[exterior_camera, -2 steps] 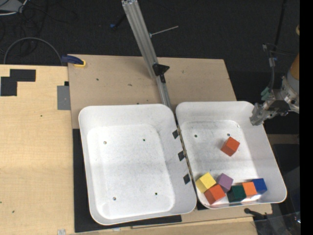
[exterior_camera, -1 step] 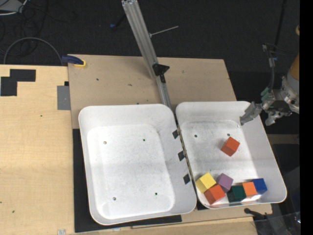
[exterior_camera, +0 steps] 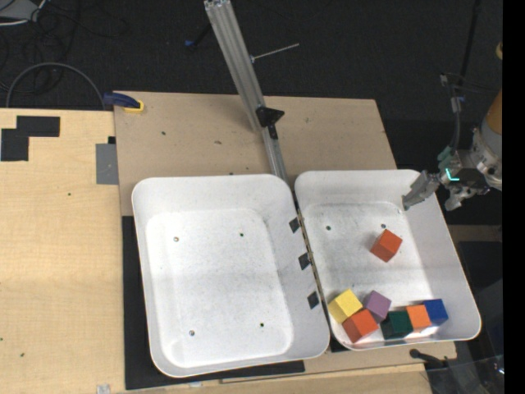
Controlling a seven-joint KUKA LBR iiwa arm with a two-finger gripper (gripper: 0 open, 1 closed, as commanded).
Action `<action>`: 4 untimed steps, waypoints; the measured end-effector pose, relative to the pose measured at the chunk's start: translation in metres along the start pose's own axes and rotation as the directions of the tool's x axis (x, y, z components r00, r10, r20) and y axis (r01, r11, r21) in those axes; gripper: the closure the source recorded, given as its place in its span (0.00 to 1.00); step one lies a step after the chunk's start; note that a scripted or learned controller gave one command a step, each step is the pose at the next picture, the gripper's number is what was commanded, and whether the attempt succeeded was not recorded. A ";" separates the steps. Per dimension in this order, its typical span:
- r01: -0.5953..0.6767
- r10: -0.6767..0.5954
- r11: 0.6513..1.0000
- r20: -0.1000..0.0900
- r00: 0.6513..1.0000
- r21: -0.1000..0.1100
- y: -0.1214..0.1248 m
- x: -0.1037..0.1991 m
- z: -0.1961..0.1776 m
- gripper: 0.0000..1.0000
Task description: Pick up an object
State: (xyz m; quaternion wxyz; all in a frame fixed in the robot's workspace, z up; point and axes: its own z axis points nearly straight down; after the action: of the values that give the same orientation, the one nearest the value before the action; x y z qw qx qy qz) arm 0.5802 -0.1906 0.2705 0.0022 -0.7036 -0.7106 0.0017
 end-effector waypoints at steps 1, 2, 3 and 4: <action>0.000 0.000 1.000 0.000 1.000 0.000 0.000 0.000 0.000 0.00; 0.000 0.000 1.000 0.000 1.000 0.000 0.000 0.000 0.000 0.00; 0.000 0.000 1.000 0.000 1.000 0.000 0.000 0.000 0.000 0.00; 0.001 -0.001 1.000 0.000 1.000 0.000 0.000 0.000 0.000 0.00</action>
State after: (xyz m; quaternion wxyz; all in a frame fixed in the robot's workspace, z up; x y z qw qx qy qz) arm 0.5802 -0.1906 0.2705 0.0022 -0.7034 -0.7108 0.0019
